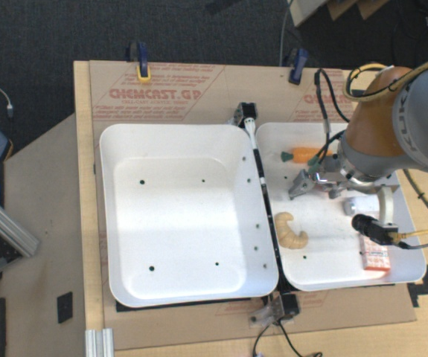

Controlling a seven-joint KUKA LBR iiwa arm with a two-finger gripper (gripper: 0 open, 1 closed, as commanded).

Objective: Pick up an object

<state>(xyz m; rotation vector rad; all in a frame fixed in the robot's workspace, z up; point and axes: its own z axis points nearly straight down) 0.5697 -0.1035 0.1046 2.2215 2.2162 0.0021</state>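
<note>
1. Croissant-shaped toy [291, 231], tan, lies on the floor of the right bin [325, 275], near its left wall and toward the near side. Nothing touches it.
2. Left bin [124, 199] sits on the tabletop [94, 125], side by side with the right bin; a black divider strip [260, 188] runs between the two.
3. Carrot toy [301, 155], orange with a green tip, lies at the far end of the right bin, far of the croissant and well apart from it.
4. Gripper [312, 182] hangs over the middle of the right bin, between carrot and croissant, pointing left. Fingers look spread, with nothing between them.
5. Arm [392, 125] comes in from the right, orange band above the wrist, cables looping around it.
6. Small red-and-white box [375, 256] lies at the near right corner of the right bin, right of the croissant, with a black cable connector [370, 227] just over its far edge.
</note>
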